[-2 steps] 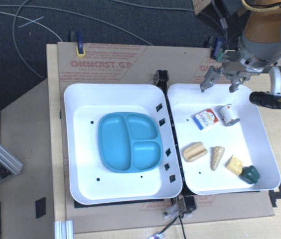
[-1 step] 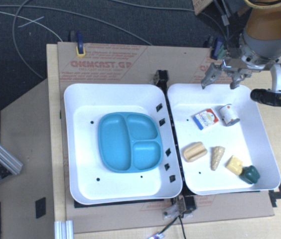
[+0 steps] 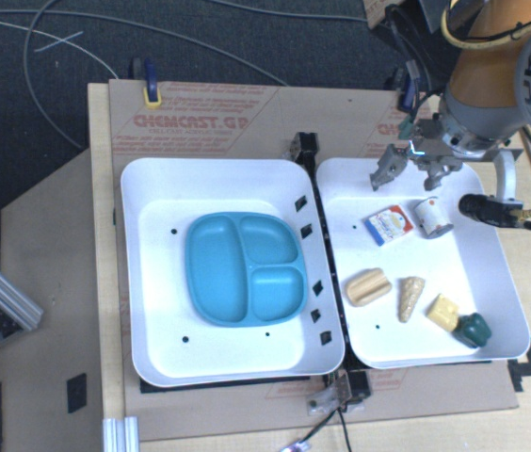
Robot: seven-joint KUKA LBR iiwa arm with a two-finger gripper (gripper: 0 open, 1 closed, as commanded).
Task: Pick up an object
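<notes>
Hand [image 3: 410, 171] above right bin's [image 3: 506, 281] far edge, fingers seemingly spread wide, gripping nothing.

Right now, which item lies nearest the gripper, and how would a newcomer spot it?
Start at the right-hand white bin, not the one holding the blue divided plate. Near its far edge, just under the gripper, lies a small white cylinder. It sits beside a flat blue, white and red packet; it alone is round and plain.
</notes>
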